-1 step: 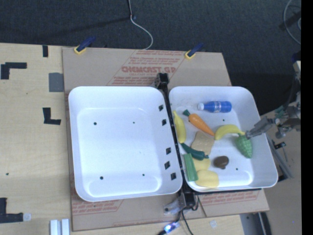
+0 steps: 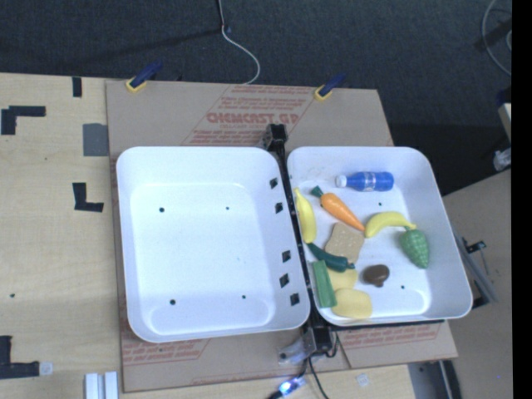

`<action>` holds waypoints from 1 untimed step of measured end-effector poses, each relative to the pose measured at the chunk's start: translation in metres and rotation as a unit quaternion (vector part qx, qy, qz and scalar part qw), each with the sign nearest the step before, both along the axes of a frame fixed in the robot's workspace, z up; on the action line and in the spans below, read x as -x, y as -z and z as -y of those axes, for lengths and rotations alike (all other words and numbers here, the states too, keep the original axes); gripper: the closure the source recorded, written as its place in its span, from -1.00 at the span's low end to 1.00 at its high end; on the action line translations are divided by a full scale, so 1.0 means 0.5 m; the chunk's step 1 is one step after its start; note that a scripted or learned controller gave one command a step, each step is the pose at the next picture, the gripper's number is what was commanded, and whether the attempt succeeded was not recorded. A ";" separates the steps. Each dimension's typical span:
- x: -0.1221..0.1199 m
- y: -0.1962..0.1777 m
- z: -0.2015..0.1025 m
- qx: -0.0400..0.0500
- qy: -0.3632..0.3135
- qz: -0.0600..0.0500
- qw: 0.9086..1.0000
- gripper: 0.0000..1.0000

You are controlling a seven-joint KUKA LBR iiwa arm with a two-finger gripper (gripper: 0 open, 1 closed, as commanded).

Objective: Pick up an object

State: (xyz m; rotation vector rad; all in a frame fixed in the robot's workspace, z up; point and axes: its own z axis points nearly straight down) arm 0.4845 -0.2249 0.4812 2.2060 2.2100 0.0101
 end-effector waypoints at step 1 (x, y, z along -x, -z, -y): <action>0.000 -0.001 -0.002 -0.003 0.000 -0.008 1.000 1.00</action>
